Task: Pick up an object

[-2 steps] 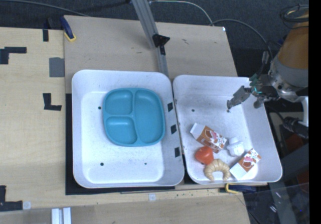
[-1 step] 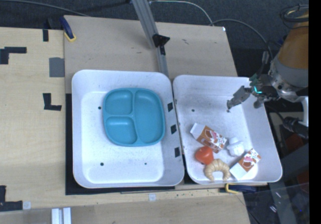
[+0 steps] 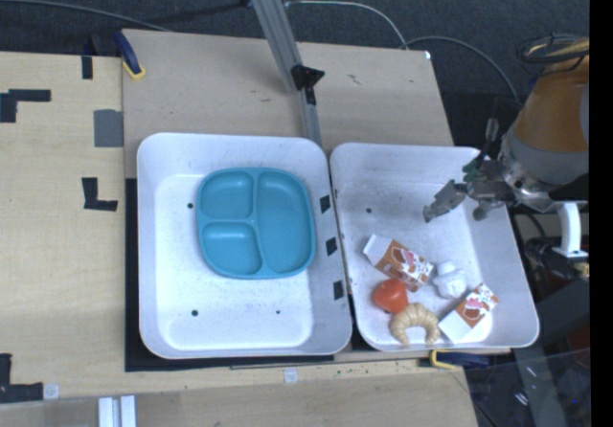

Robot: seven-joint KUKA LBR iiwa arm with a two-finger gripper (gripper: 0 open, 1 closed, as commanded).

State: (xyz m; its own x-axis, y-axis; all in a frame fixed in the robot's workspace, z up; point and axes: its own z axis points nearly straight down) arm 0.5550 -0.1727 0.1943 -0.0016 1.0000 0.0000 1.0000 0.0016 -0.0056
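Objects for picking lie clustered in the near corner of the right bin (image 3: 383, 176). Largest to smallest: the wooden table (image 3: 57, 224) carries both white bins side by side. The left bin (image 3: 163, 310) holds a blue divided plate (image 3: 256, 222), lying flat in its far half. The grey arm (image 3: 551, 128) reaches in over the right bin's far right side, and its gripper (image 3: 460, 202) hangs above bare bin floor with its two fingers spread apart and nothing between them, well apart from the cluster. In that cluster, a small orange-and-white carton (image 3: 397, 261) lies tilted, with a red tomato-like ball (image 3: 389, 296) just beside it, a tan croissant (image 3: 415, 322) near the front wall, another small carton (image 3: 469, 310) at the right, and a little white piece (image 3: 447, 278) between the cartons.
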